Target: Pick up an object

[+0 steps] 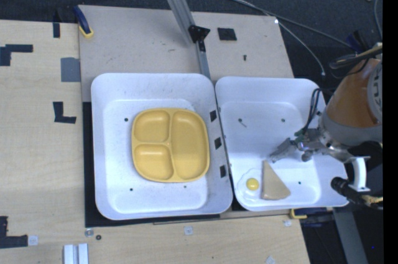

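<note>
Tan wedge [273, 183] in right bin [261, 91], just below jaws [287, 148]; jaw state unclear.

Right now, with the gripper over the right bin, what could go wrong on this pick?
1. The wedge and yellow ball lie close together near the right bin's front wall; a descent could nudge one or pinch both.
2. The gripper sits off to the side of both, so closing here likely grabs nothing.

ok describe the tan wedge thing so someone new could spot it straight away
Of the two white bins, take the right bin, the one the arm reaches into. Near its front edge lies a flat tan wedge, point facing away from that edge. Its neighbour, a small yellow ball on its left, is round and brighter.
</note>
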Controlling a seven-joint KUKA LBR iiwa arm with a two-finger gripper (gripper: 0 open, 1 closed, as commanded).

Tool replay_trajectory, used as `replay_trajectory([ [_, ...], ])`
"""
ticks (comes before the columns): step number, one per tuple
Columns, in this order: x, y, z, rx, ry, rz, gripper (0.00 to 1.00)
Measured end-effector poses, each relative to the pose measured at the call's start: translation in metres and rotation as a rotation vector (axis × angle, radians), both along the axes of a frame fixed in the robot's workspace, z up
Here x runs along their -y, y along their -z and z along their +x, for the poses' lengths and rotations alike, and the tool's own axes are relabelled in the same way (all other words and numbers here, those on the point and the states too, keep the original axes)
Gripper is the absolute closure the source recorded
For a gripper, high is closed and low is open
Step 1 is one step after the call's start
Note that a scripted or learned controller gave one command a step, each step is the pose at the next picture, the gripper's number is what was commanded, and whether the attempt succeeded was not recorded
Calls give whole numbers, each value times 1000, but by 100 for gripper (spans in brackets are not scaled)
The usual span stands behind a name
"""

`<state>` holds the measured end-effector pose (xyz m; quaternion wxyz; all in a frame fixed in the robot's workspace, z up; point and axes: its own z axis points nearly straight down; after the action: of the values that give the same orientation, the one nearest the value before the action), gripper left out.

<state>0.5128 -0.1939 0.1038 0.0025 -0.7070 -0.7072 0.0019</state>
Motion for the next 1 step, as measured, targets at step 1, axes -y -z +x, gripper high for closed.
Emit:
replay_trajectory([
  [1,1,17,1,7,0,-3,0],
])
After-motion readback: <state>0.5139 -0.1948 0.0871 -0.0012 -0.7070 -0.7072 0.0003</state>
